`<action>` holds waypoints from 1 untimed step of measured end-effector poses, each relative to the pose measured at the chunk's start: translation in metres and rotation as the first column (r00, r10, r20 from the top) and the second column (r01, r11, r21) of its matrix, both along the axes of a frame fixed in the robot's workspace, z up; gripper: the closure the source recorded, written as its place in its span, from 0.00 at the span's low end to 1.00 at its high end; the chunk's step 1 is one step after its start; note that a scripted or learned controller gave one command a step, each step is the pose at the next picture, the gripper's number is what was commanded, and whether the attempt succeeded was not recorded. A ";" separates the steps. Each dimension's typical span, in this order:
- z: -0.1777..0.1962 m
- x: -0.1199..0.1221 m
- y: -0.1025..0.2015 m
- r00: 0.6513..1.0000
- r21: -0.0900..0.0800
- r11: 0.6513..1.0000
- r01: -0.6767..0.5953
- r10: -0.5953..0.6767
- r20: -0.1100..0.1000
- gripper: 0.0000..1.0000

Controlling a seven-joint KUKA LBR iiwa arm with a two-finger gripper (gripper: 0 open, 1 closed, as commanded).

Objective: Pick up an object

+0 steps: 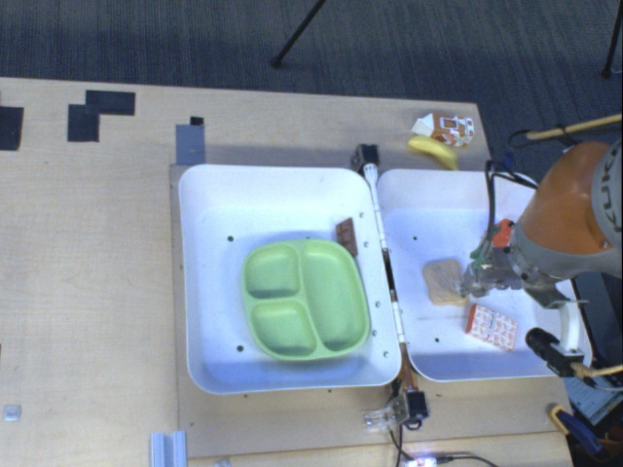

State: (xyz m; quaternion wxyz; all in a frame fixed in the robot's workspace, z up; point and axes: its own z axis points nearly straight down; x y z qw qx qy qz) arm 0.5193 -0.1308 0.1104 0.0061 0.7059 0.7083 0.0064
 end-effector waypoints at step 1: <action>0.000 0.000 0.000 1.000 0.000 1.000 0.000 0.000 0.000 0.00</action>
